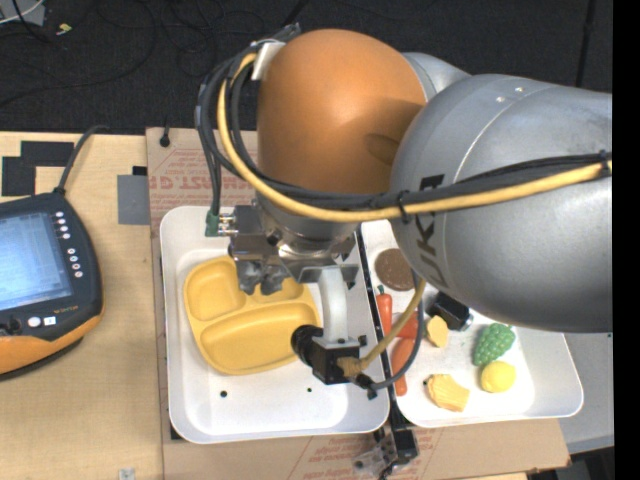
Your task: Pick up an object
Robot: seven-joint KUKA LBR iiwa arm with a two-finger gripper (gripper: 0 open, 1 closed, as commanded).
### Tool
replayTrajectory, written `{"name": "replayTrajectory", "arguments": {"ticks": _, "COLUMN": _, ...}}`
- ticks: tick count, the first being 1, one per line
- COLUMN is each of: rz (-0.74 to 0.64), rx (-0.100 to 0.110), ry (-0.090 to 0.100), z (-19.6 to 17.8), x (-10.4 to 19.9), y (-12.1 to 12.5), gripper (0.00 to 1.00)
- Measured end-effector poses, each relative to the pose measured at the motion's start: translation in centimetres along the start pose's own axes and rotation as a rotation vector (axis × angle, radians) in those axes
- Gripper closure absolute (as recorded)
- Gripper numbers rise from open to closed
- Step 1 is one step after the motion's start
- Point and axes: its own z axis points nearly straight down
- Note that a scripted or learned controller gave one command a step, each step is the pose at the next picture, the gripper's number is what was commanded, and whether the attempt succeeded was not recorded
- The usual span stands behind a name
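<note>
At the centre of the frame, the grey arm (pixel 500 198) with its orange band (pixel 335 108) reaches in from the right and covers the inner halves of both shallow white bins. Its hand (pixel 262 268) hangs low over the left white bin (pixel 175 368), right at the upper edge of a yellow divided plastic tray (pixel 245 338). The wrist above hides most of the hand, so I cannot tell whether it is open or closed, nor whether it touches the tray. The tray lies flat in the upper middle part of the left bin, its compartments facing up.

Lower right in the frame, the right white bin (pixel 560 388) holds several small things. A brown round disc (pixel 393 268) lies near its upper left corner, and an orange carrot-shaped toy (pixel 405 348) lies along its left wall below the disc. Further right sit a green bunch of toy grapes (pixel 493 343) and, just below it, a yellow toy lemon (pixel 497 376). A yellow wedge-shaped piece (pixel 448 393) lies left of the lemon.

At the left edge, a grey and orange control pendant with a lit screen (pixel 40 278) rests on the bench (pixel 110 388), well apart from the bins.
</note>
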Motion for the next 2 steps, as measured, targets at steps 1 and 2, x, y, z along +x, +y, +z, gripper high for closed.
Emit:
{"name": "replayTrajectory", "arguments": {"ticks": 1, "rz": 0.004, "rx": 0.003, "ry": 0.000, "z": 9.5, "x": -5.0, "y": -2.1, "gripper": 1.00}}
{"name": "replayTrajectory", "arguments": {"ticks": 2, "rz": -0.003, "rx": -0.003, "ry": 0.003, "z": 17.6, "x": -1.7, "y": 2.3, "gripper": 1.00}}
